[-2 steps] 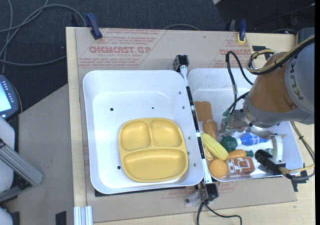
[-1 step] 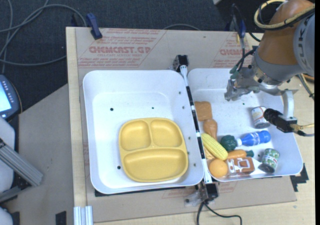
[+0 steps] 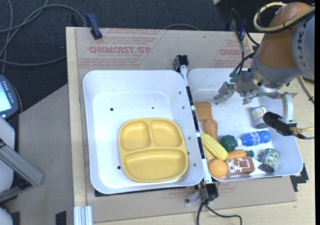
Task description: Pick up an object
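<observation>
Over the right white bin (image 3: pixel 295 161), upper right of frame, the grey two-finger gripper (image 3: pixel 235 94) hangs spread and empty. Approach step: next it must descend onto one toy, perhaps the tan bread slice (image 3: pixel 203 110) at frame centre-right.

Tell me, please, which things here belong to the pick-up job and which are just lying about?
Job:
gripper
right bin
corn cob
orange
water bottle
small can
broccoli

Lying about:
left bin
yellow divided tray
blue clamp
cables
</observation>
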`<action>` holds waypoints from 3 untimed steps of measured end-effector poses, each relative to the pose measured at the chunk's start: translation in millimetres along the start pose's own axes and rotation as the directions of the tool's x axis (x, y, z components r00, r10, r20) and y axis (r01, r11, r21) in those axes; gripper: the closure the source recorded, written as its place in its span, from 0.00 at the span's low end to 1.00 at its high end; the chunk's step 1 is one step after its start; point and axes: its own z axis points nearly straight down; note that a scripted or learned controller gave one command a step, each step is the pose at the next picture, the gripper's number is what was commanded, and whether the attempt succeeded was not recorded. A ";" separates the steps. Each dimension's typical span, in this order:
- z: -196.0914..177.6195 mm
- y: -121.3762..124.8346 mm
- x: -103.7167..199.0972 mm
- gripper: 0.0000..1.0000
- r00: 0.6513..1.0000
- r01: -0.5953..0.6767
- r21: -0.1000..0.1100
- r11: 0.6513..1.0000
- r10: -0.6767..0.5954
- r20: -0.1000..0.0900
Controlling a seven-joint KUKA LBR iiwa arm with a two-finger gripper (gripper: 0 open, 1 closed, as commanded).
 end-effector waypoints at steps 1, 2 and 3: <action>73.0 -34.9 -2.4 0.00 1.000 -0.004 0.008 1.000 0.004 -0.003; 101.7 -50.6 -6.6 0.00 1.000 -0.003 0.003 1.000 0.003 0.000; 90.2 -49.4 -5.6 1.00 1.000 -0.002 0.000 1.000 0.002 0.000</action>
